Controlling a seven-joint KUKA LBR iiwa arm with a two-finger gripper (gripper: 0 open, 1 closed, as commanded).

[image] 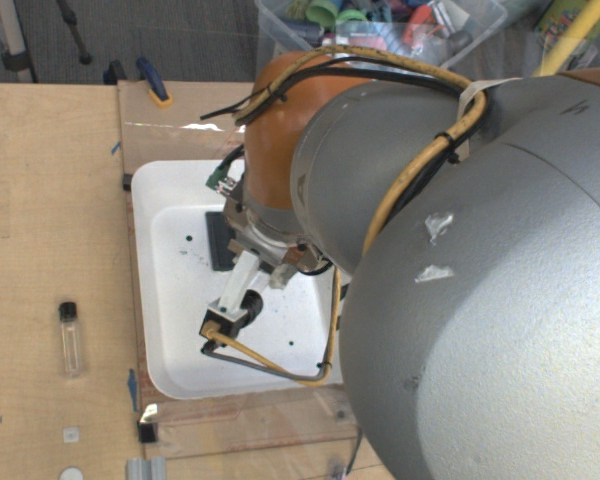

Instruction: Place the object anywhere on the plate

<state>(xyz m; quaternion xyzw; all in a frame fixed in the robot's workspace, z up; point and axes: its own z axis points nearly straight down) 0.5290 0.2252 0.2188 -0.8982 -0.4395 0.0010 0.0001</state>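
Note:
The grey arm with its orange band (pixel 280 138) reaches in from the right and covers most of the view. It hangs over the white bin (pixel 170 298) on the left. The gripper (pixel 220 240) shows as a dark piece under the wrist, low over the bin's floor near its back left part. Nothing can be made out in its grasp. A small green piece (pixel 220 176) peeks out at the wrist's left edge, and I cannot tell what it is. The arm hides the right side of the bench.
A small clear vial (pixel 70 338) lies on the wooden bench left of the bin. A blue clip (pixel 157 83) sits at the bench's back edge. A clear tub of coloured toys (pixel 380 8) stands behind the bench. A few dark specks dot the bin's floor.

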